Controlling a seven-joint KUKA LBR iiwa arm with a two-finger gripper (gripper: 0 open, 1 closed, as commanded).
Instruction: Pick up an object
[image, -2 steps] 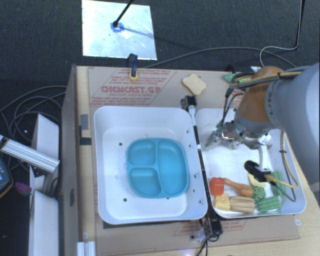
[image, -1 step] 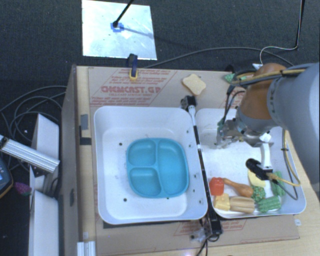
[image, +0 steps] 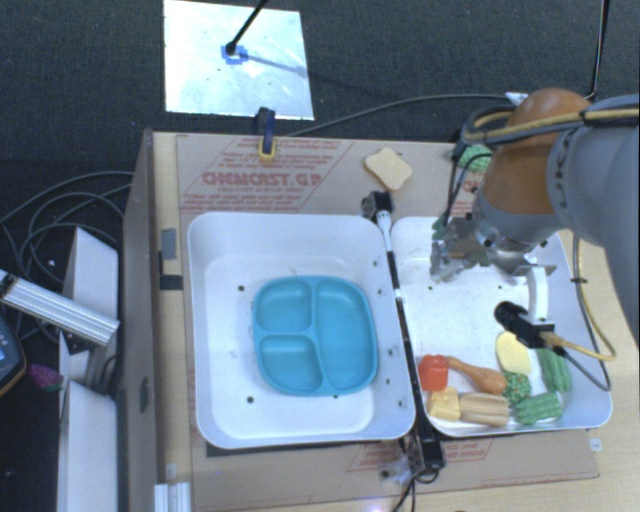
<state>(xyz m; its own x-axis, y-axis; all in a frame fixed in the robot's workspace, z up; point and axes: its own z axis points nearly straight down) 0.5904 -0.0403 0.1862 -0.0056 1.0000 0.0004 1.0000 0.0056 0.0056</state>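
My gripper (image: 446, 262) hangs over the back left part of the right bin (image: 450, 320), above bare white floor. Nothing shows in its grasp. The toy foods lie along the bin's front edge, well clear of the gripper: a red tomato (image: 433, 372), an orange carrot (image: 478, 376), a yellow block (image: 444, 404), a tan ridged piece (image: 484, 408), a broccoli floret (image: 517, 387), a yellow lemon (image: 511, 352) and two green pods (image: 553, 368) (image: 540, 407).
The left bin (image: 220, 300) holds a blue divided plate (image: 314, 334). A tan bread slice (image: 388, 168) lies on the cardboard behind the bins. The divider between the bins (image: 393, 290) runs just left of the gripper.
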